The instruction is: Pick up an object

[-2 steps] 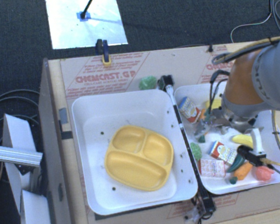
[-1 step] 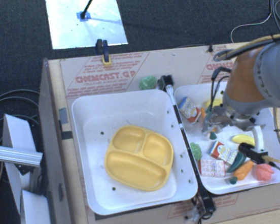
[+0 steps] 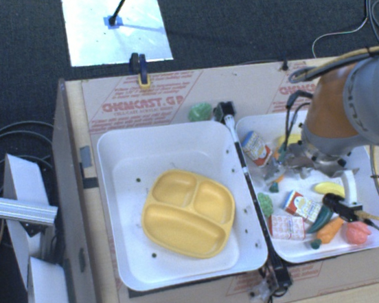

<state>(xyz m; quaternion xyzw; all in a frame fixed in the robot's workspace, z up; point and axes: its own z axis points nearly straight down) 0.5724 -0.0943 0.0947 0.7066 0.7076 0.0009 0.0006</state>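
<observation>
My gripper reaches low into the right bin, at its upper middle, among toy foods. Just left of it lies a small white can with an orange and blue label. A small teal piece sits right below it. A yellow item peeks out behind the wrist. Nearer the front lie a red and white carton, a red-patterned packet, a yellow banana, an orange carrot and a pink peach. I see nothing lifted.
The left bin holds a yellow divided plate. A green lump rests by the divider between the bins. Another green object lies on the board behind the bins. A black clamp stands at the bench's back edge.
</observation>
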